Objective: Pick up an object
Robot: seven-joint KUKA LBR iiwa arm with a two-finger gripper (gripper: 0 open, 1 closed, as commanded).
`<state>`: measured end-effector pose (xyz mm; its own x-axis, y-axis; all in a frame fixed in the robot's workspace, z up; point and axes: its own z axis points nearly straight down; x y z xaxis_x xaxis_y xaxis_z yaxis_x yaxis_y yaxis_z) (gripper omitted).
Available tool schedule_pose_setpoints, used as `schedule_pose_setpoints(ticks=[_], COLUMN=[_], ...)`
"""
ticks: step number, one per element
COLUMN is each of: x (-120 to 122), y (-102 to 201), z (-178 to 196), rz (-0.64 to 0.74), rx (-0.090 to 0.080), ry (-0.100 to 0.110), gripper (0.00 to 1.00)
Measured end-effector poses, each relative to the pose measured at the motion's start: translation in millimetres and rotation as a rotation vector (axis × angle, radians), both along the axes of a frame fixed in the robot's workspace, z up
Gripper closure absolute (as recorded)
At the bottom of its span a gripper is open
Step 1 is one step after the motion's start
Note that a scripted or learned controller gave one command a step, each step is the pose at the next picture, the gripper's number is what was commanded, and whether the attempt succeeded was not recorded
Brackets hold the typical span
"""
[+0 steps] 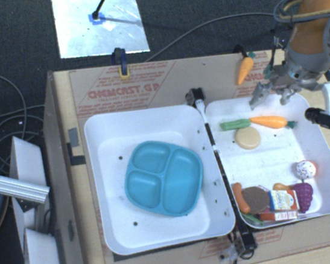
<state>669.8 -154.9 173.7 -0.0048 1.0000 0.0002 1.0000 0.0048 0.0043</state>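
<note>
Two carrots (268, 121) (one outside (244, 69)), one plate (163, 177)

Grey arm (323, 45) (orange band), metal end effector (269, 94).

Camera: one fixed view, set high above the bench (145, 76) | Facing: angled down at a slant | Coverage: both white bins, left bin (106, 167) and right bin (323, 155), are taken in whole | Range: moderate, surrounding floor included | Arm (319, 15) is seen entering from the right
</note>
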Motion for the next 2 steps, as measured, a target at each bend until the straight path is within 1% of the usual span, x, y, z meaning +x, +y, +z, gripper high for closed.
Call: schedule_pose_setpoints(ticks=[1,2], x=[-1,-1], y=[40,12], z=[-5,-57], rz=[0.000,-0.003], rx=[0.000,-0.002], ry=[0.001,0.003], gripper=[0.00,0.00])
